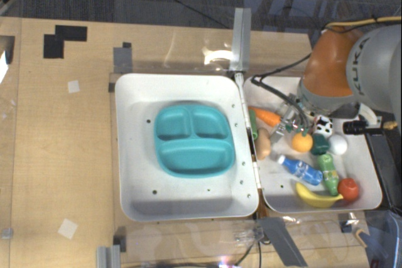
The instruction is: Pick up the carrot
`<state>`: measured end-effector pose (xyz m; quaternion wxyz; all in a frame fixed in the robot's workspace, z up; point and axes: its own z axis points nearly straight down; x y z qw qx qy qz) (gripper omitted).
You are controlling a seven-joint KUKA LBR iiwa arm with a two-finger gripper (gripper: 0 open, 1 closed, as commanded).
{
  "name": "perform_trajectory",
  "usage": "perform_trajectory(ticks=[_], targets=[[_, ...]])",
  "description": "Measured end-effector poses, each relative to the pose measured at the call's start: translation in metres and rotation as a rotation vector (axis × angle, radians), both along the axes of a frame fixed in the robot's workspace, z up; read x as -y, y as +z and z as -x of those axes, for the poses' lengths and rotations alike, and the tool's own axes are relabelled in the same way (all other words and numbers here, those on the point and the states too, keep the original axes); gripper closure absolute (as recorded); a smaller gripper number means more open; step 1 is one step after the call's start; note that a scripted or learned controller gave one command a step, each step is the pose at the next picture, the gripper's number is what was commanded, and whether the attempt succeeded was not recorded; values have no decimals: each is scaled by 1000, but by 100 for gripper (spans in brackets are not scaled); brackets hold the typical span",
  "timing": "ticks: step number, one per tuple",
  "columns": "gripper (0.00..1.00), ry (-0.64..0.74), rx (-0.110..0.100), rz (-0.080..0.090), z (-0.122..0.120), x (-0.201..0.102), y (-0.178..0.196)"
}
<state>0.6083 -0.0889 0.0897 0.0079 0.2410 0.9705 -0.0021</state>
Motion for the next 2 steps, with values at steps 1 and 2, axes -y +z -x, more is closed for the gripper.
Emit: perform_trajectory(ticks=[1, 2], targets=[[0, -125, 5, -4, 28, 2, 1], [100, -118, 13, -6, 25, -1, 14]])
